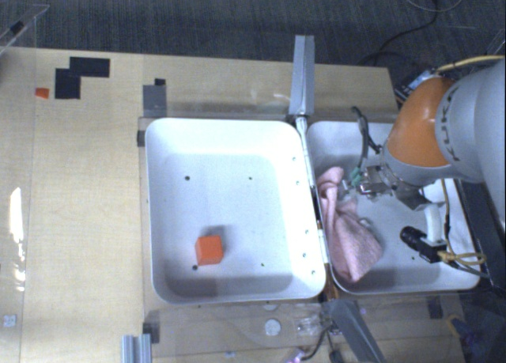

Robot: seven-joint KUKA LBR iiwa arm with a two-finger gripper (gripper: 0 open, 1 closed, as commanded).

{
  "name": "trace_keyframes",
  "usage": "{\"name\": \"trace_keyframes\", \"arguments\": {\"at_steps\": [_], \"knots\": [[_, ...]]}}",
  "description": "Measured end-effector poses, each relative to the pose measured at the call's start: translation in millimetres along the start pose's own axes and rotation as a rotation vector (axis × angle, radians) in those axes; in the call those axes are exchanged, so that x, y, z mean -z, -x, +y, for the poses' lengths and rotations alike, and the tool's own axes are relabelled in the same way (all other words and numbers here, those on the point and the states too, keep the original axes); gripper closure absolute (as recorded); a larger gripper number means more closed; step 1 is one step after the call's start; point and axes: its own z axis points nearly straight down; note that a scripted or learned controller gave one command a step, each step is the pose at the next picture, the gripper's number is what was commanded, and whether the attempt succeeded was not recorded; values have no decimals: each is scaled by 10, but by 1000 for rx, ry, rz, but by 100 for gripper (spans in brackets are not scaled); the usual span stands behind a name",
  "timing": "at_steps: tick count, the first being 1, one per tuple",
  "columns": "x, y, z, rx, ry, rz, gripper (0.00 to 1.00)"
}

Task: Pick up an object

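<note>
Two white bins side by side: left bin (225,140), right bin (395,274). Grey arm (466,128) over right bin. Pink cloth (348,235) crumpled along right bin's left wall. Gripper (365,183) touching cloth's upper edge; finger spread impossible to tell. Orange block (209,250) in left bin, near front wall.

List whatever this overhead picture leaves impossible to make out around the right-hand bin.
- Hand, camera view: the grey arm's orange-banded wrist covers most of it, so its finger state is unreadable.
- Crumpled pink cloth: whether the hand touches it is unclear where they overlap.
- Shallow white right bin: its right side lies under the arm and cables.
- Small orange block in the left bin: too small for detail.
</note>
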Motion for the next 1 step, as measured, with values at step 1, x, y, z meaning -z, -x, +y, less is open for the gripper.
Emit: {"name": "trace_keyframes", "arguments": {"at_steps": [1], "knots": [[-15, 711, 270, 84, -5, -1, 0]]}}
